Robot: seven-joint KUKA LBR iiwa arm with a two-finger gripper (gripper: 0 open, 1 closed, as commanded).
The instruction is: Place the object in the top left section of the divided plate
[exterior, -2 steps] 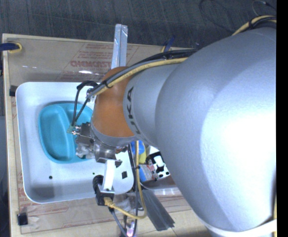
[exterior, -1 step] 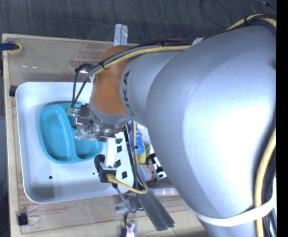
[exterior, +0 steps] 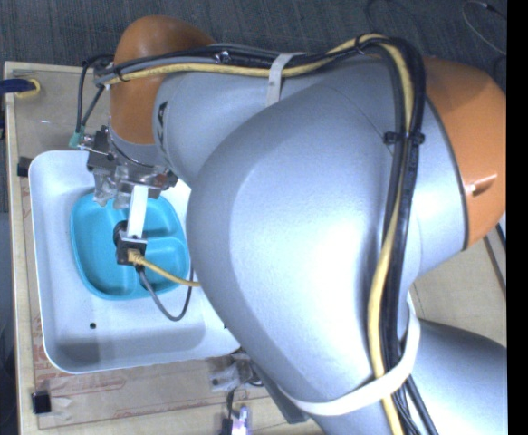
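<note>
Bench: a pale wooden bench (exterior: 24, 93) seen from above, on dark carpet
Left bin: a shallow white bin (exterior: 128, 338) lies on the left part of the bench, with its long side running up and down the view
Divided plate: a blue divided plate (exterior: 96, 256) lies inside the white bin, in its upper half and near its left wall; a raised ridge shows on the plate's right part, and the rest of its dividers are covered by the robot
Arm: the grey arm (exterior: 309, 234) comes in from the right and covers the centre and right of the view, with an orange band (exterior: 150, 43) above the wrist and cables strapped along its upper side
Gripper: the gripper (exterior: 117, 191) hangs over the upper end of the blue plate, close to the bin's upper left corner; which section it is above cannot be told
Grip: cannot be told whether it is open or closed, nor whether it has hold of anything, since the wrist hides its tip
Object: cannot be made out on the plate or at the gripper
Bin floor: a small dark speck (exterior: 92, 325) lies on the white floor below the plate
Bench edge: a blue clamp (exterior: 10, 87) sits at the upper left corner of the bench
</note>
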